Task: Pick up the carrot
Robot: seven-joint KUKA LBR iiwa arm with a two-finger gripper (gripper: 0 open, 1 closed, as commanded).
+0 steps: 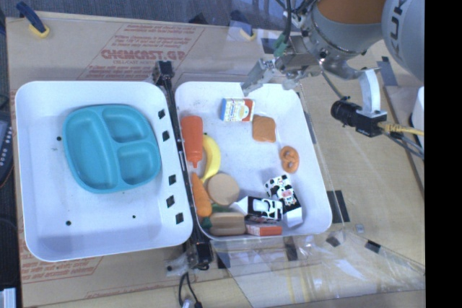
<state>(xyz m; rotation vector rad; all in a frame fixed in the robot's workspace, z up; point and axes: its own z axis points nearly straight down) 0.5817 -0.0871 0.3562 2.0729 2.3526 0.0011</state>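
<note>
The carrot (201,196) is a short orange taper lying along the left wall of the right bin (312,155), toward its near end. It is wedged between a yellow banana (211,157) and a round tan bun (223,189). My gripper (271,81) hangs over the far rim of the right bin, well above and behind the carrot. Its two grey fingers stand spread apart with nothing between them.
A red-orange bottle (192,141) lies just beyond the carrot. A small carton (237,110), a brown slice (264,128), an orange pretzel (289,158), cow-patterned blocks (278,198) and a brown loaf (228,223) share the right bin. The left bin (36,213) holds a blue divided plate (112,148).
</note>
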